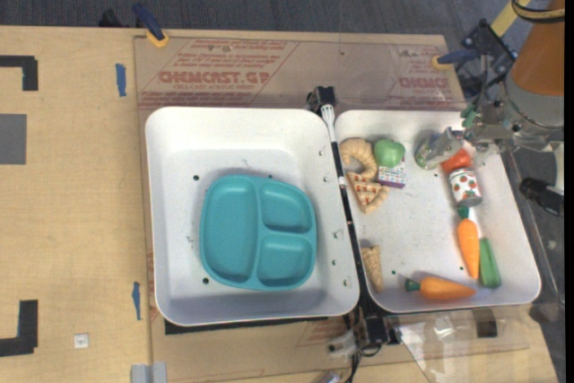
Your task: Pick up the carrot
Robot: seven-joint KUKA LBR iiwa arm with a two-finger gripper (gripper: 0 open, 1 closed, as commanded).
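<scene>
Two orange carrots lie in the right bin [413,224]. One carrot [468,248] lies lengthwise near the right wall, beside a green stick-shaped toy [488,263]. The other carrot [443,287], with a green top, lies along the front wall. My gripper [480,128] hangs over the bin's back right corner, above a grey toy [432,150] and a red and white bottle [464,179]. It is well away from both carrots, and nothing shows in its grasp.
A croissant [359,155], a green apple [389,152], a waffle piece [368,190] and a small biscuit [371,265] lie in the right bin's left half. The left bin [175,193] holds a teal divided plate [258,231].
</scene>
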